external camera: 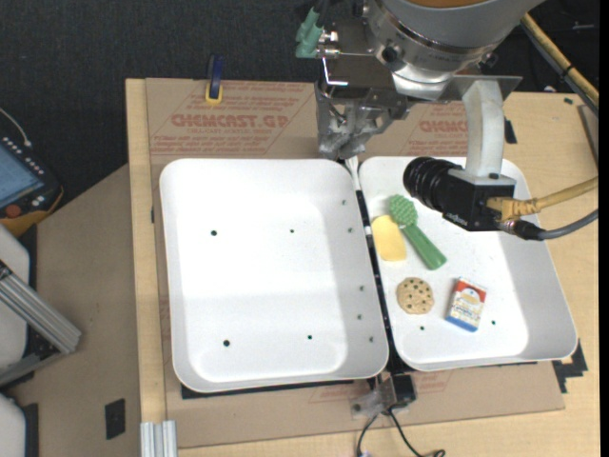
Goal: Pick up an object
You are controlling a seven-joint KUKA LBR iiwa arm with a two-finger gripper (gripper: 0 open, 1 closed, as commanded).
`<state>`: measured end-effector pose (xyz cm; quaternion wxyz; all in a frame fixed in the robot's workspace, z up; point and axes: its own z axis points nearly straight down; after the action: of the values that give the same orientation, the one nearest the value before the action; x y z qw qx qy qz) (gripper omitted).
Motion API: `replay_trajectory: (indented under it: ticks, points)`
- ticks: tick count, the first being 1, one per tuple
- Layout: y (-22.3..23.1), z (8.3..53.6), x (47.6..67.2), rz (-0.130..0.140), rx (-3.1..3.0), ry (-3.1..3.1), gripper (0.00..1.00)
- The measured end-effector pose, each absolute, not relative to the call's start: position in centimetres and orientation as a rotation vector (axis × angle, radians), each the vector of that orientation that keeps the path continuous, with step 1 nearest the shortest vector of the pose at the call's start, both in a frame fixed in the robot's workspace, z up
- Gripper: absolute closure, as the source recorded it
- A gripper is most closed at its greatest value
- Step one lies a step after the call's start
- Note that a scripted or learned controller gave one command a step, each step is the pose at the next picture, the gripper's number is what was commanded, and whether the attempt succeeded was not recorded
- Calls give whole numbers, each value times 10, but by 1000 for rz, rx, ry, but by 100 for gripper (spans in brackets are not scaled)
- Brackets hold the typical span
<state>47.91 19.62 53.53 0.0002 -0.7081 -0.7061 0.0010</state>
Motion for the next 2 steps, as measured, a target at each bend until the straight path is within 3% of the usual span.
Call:
replay_trajectory:
  ticks: [1, 2]
  points:
    - [219, 535, 479, -2, -2218, -2225, 100]
    - [201, 495, 479, 10, -2223, -2217, 100]
